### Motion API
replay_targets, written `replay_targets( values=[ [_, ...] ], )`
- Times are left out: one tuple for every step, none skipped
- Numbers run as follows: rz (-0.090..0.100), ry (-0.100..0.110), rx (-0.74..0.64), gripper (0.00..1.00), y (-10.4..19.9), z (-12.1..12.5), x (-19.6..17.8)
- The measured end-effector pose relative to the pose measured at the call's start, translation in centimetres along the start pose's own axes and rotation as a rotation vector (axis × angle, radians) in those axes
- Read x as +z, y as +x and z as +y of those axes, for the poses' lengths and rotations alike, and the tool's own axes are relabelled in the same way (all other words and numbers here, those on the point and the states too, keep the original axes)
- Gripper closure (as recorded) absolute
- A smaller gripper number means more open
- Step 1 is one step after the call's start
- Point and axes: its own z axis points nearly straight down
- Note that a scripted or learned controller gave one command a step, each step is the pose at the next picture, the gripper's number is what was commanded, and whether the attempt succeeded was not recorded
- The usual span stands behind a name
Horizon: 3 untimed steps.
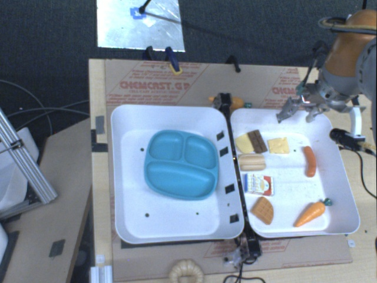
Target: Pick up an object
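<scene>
Over the right bin's far edge: the tool (299, 112) hangs, touching nothing.
Tool state: we see its two fingers spread apart, with nothing between them.
Nearest things: a yellow cheese slice (278, 145) and a sausage (310, 161), in the far half of the right bin (347, 214).
Handling: we judge both to be light toy food; the slice lies flat and hard to pinch, so take the sausage across its middle.
Left bin: a blue plate (181, 164).

Grey arm (353, 69), orange band, metal two-fingered claw (298, 112).
</scene>
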Motion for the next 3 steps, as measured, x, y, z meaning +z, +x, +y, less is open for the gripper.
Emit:
replay_targets(
  values=[
    [0.0, 0.001, 0.005, 0.0, -0.8, -0.3, 5.7],
    [-0.001, -0.002, 0.002, 0.0, -0.8, -0.2, 8.1],
    [-0.002, -0.007, 0.0, 1.0, -0.8, -0.1, 6.8]
  ],
)
